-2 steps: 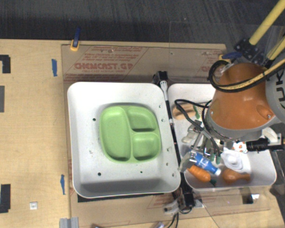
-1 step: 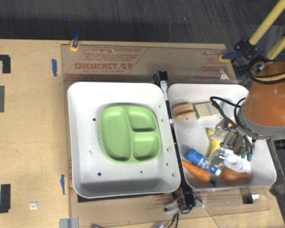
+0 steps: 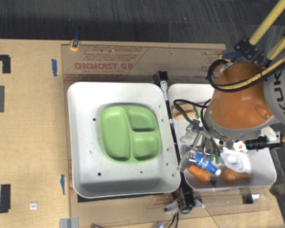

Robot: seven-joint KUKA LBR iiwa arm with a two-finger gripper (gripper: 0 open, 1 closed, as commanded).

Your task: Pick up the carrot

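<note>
The carrot (image 3: 199,173) is a short orange piece lying near the front left corner of the right bin (image 3: 270,167). A blue and white object (image 3: 206,165) rests against its upper side. My gripper (image 3: 201,147) hangs low over the right bin, just above and behind the carrot, under the orange wrist band (image 3: 239,99). Nothing is visibly held in it. The arm hides much of the right bin's middle and back.
The left bin (image 3: 80,127) holds a green divided plate (image 3: 130,133). In the right bin lie a white object (image 3: 235,161), a brown rounded item (image 3: 235,176) and a pale item (image 3: 183,112) at the back left. Cables loop around the wrist.
</note>
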